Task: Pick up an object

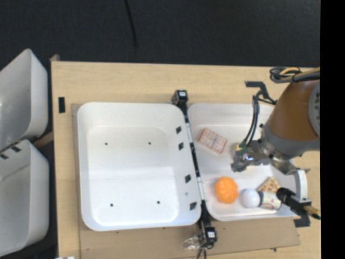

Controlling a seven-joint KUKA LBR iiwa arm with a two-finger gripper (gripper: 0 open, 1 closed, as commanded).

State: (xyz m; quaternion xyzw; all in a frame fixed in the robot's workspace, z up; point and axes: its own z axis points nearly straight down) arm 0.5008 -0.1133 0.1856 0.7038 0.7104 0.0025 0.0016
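In the right bin [226, 115] lie an orange ball [226, 190], a white ball [249, 198] just to its right, and a pink patterned packet [212, 140] nearer the back. A small tan and red patterned thing [268, 186] rests by the front right, partly hidden by the arm. My gripper [242, 161] hangs over the middle of the right bin, above and to the right of the orange ball. Nothing shows between its fingers.
The left bin [86, 144] stands beside the right one, divided by a rim with black clips [188, 161]. White containers [19, 144] stand off the bench's left edge. The arm's orange band [294, 109] covers the right bin's far right side.
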